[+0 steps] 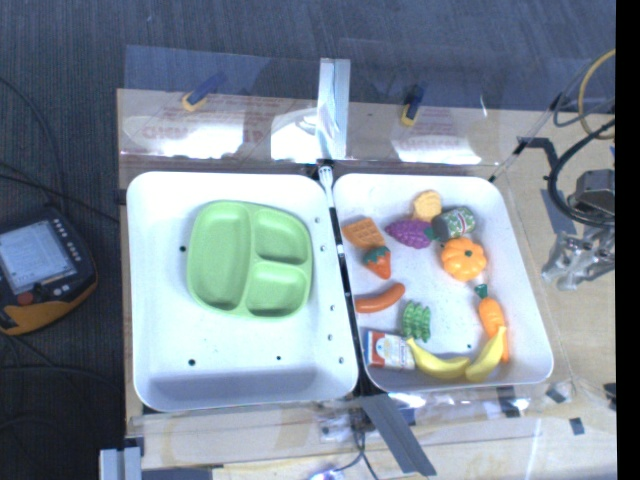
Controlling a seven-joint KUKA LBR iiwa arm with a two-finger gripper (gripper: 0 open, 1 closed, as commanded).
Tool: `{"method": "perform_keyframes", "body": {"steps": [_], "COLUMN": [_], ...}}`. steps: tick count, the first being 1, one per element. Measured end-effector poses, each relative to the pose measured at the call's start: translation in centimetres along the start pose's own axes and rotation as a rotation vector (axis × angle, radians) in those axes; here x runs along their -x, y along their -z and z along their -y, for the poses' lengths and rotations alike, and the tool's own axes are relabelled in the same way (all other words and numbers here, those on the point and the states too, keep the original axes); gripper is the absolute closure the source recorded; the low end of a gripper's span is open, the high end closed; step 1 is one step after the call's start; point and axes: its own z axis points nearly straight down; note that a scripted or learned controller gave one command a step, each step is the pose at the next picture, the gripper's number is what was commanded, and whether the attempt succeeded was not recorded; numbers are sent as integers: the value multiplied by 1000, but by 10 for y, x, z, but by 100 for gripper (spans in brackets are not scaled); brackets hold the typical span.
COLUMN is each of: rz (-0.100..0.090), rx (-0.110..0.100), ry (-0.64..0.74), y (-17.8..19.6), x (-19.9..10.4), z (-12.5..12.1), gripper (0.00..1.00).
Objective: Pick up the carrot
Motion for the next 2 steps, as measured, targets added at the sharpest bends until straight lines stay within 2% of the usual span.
{"method": "perform_keyframes", "body": {"steps": [2], "rz": [2], "rx": [-3], "ry": [323], "y": [23], "x": [43], "z": [87], "gripper": [100]}}
